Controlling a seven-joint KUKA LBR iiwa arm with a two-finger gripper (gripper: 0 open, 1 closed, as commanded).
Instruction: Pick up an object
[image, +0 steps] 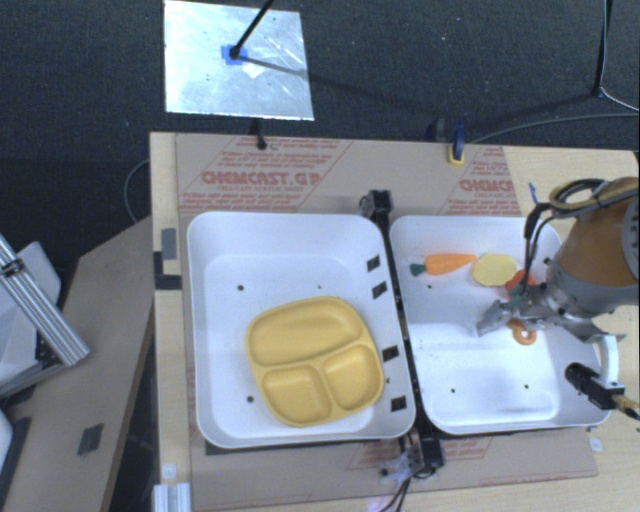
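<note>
In the right bin (480, 400) an orange toy carrot (449, 264) lies near the far wall, and a flat pale-yellow round piece (495, 270) rests just to its right. My gripper (498, 320) hangs low in this bin, below the yellow piece and right of centre. A small orange ring-shaped piece (525, 336) lies right beside it, partly covered by the wrist. A small red bit (514, 282) peeks out between the yellow piece and the arm. The grey arm with its orange band (600, 252) comes in from the right and hides the bin's right side.
The left bin (230, 260) holds a yellow divided plate (314, 358), lying tilted in its middle. A black clamp strip (392, 300) runs between the two bins. Cardboard lies under both bins, and a cable (548, 215) loops over the arm.
</note>
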